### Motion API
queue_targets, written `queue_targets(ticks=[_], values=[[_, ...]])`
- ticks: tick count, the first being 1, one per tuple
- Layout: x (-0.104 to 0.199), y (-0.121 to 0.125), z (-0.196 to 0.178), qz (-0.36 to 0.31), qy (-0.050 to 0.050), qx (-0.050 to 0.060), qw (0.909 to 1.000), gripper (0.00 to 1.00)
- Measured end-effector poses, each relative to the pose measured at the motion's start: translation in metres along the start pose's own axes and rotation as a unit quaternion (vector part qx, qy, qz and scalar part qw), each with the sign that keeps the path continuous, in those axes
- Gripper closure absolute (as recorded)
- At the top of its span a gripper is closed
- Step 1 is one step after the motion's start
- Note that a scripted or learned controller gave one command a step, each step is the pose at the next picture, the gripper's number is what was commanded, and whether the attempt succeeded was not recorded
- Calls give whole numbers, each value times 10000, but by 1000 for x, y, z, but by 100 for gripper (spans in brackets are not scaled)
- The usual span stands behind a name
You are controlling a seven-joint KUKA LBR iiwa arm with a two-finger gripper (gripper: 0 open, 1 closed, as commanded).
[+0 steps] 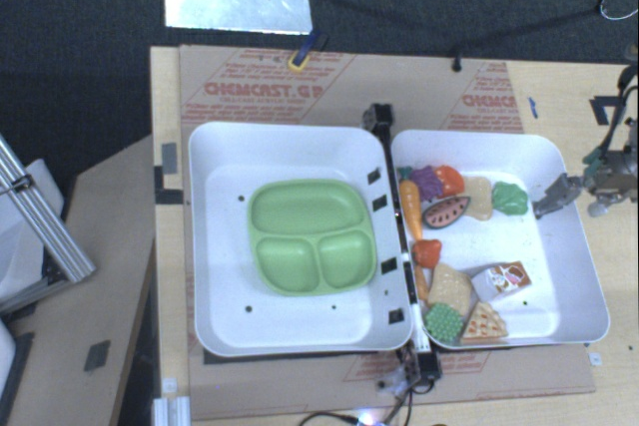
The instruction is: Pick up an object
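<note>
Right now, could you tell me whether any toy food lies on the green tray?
No, the green tray in the left bin holds nothing.

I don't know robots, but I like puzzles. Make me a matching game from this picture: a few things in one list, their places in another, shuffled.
Things:
1. green tray
2. carrot
3. waffle slice
4. pincer

Places:
A. near corner of the right bin
B. middle of the left bin
C. over the right bin's right rim
D. along the divider between the bins

Pairs: 1-B, 2-D, 3-A, 4-C
</note>
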State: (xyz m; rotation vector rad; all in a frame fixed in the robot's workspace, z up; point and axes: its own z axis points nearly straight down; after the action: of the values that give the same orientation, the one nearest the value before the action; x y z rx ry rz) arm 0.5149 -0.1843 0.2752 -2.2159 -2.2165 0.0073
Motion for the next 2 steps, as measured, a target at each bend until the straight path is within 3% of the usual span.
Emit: queue_targets(ticks=[1,2], values=[[1,2,-5,-17,-13,-52,10000,0],[10,-1,44,-10,-5,-39,10000,0]])
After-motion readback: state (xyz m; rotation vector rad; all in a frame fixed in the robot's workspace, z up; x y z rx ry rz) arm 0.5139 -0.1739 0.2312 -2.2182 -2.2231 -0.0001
